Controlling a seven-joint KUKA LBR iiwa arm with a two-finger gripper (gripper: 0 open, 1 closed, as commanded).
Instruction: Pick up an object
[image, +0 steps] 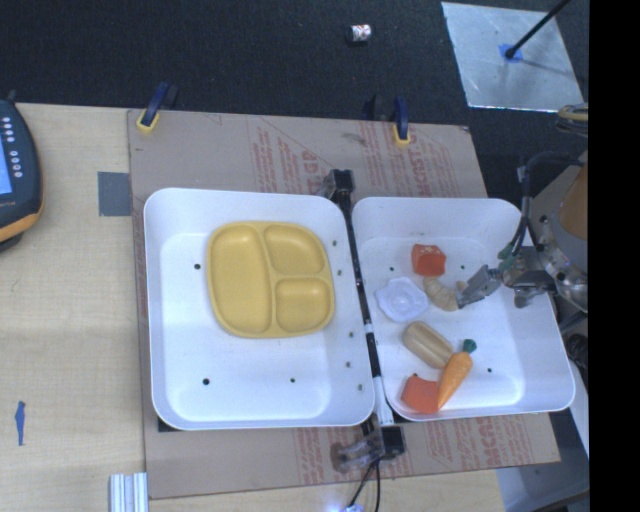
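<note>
You are positioning the gripper (480, 285) low over the right bin (540, 385), beside the small beige piece (441, 295). Whether the pincer is apart or together cannot be told. Centre it over that piece, clear of the red block (428, 260), before closing.

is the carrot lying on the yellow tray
No, the carrot lies in the right bin beside a red piece, while the yellow tray sits in the left bin.
</note>
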